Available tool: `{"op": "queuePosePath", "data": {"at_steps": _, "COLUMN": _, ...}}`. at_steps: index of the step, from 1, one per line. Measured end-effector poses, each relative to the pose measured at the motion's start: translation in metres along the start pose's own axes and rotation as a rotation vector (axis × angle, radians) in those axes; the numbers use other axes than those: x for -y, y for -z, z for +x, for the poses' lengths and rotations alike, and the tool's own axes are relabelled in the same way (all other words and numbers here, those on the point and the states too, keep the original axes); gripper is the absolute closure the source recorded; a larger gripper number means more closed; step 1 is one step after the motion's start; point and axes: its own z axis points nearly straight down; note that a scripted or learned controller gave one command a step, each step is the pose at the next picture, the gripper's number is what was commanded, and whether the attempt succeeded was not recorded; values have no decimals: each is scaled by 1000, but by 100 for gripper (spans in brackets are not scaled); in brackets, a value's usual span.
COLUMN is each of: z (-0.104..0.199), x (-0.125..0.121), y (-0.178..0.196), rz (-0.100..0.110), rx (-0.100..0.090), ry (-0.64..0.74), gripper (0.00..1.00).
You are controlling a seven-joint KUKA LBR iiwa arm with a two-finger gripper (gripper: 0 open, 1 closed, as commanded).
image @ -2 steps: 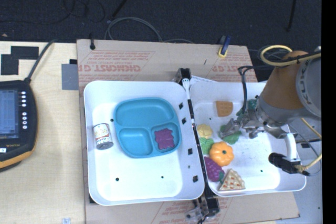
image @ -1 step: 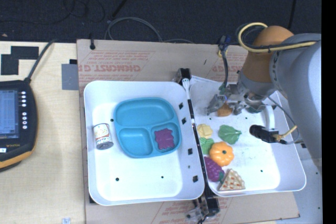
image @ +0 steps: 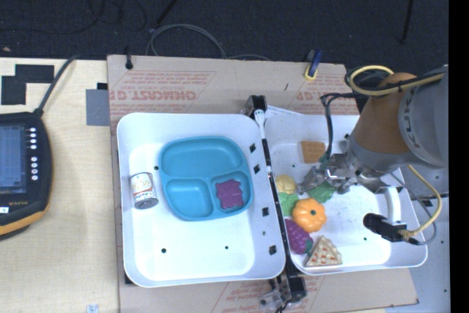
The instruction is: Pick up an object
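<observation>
Bins (image: 139, 245): smooth white plastic, faint sheen.
Tray (image: 192, 157): glossy turquoise plastic.
Pumpkin (image: 308, 215): shiny orange plastic.
Can (image: 143, 190): metal ends, paper label.
Board (image: 220, 80): matt brown cardboard, printed.
Arm (image: 410, 124): smooth grey casing, orange band.

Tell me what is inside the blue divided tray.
The blue divided tray in the left bin has one purple toy in its lower-right compartment. The other two compartments show bare blue. Whatever lies beneath the purple piece is covered.
</observation>
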Motion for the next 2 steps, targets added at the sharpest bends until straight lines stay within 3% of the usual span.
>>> {"op": "queuePosePath", "data": {"at_steps": 1, "z": -1, "x": -3, "y": 10, "rz": -4, "rx": 0, "ry": -2, "gripper": 100}}
{"op": "queuePosePath", "data": {"at_steps": 2, "z": 70, "x": -23, "y": 107, "rz": -15, "rx": 0, "ry": 9, "gripper": 100}}
